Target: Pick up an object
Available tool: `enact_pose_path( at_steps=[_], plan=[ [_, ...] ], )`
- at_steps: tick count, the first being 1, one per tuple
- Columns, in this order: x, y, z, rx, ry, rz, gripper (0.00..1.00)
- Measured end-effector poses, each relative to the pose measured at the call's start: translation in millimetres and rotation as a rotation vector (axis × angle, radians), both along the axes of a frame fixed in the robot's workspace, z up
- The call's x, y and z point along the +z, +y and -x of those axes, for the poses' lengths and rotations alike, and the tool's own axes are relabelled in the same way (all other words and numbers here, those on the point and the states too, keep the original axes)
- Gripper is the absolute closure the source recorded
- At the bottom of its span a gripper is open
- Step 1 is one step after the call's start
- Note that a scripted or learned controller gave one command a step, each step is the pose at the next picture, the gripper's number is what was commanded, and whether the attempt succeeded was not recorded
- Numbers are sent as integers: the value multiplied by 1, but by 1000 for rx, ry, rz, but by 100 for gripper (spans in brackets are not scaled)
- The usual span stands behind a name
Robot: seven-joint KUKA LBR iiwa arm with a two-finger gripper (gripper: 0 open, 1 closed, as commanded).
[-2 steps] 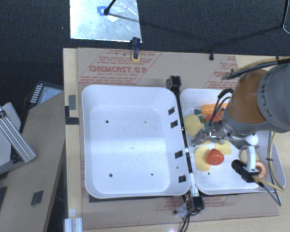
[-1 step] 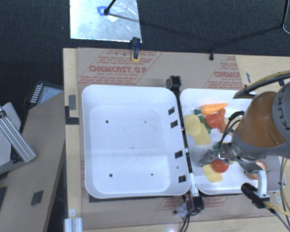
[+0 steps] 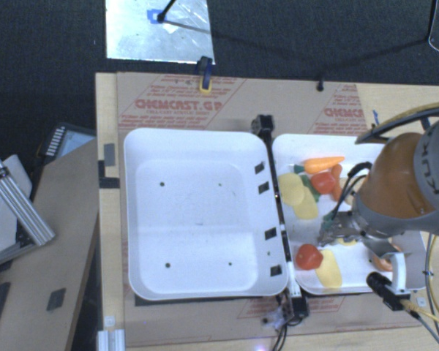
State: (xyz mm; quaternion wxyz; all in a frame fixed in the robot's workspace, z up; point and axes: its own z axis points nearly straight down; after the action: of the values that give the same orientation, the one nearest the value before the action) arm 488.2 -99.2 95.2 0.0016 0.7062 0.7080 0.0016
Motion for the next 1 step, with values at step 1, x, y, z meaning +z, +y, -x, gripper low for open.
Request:
enact_pose_path(
  at_steps=[1],
  plan=[
    [94, 109, -17, 11, -6, -2, 100]
  ],
)
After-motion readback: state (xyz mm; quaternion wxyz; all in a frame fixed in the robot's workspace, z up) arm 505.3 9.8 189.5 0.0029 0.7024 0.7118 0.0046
